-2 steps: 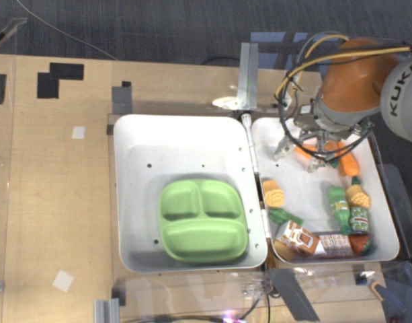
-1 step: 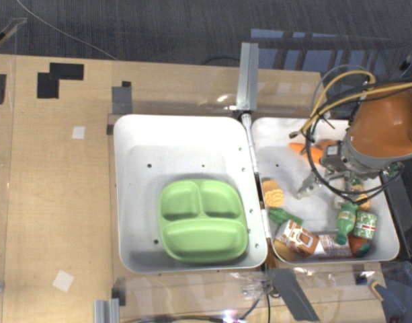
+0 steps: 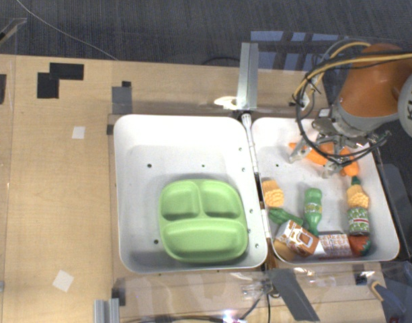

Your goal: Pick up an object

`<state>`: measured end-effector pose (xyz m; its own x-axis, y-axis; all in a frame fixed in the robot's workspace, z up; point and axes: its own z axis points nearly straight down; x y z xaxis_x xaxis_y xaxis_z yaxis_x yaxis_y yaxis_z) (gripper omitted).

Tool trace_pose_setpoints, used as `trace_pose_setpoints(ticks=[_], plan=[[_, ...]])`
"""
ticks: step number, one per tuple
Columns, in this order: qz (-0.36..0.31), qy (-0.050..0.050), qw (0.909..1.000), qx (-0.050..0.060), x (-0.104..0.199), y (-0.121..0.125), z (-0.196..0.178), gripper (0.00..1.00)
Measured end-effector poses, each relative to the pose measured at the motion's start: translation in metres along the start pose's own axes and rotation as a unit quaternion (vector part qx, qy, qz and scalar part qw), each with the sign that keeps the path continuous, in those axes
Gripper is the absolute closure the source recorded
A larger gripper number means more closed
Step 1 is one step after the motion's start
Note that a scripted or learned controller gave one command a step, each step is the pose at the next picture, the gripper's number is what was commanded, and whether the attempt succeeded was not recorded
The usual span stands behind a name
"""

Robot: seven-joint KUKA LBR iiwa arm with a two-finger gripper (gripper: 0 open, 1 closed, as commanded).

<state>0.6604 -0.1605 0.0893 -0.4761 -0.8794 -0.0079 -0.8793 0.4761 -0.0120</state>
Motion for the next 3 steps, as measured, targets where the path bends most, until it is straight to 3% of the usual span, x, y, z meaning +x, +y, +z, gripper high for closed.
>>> trace_pose_setpoints(ticks=[1,2,3], plan=[[0.001,-0.004,1.0000,0.005,-0.002,-0.003,-0.015,1.00],[0.043,-0.001,0.9990,0.006,-0.020,-0.006,-0.172,1.00],[-0.063,0.000,0.9980,-0.001,-0.015,-0.007,-0.183,1.00]])
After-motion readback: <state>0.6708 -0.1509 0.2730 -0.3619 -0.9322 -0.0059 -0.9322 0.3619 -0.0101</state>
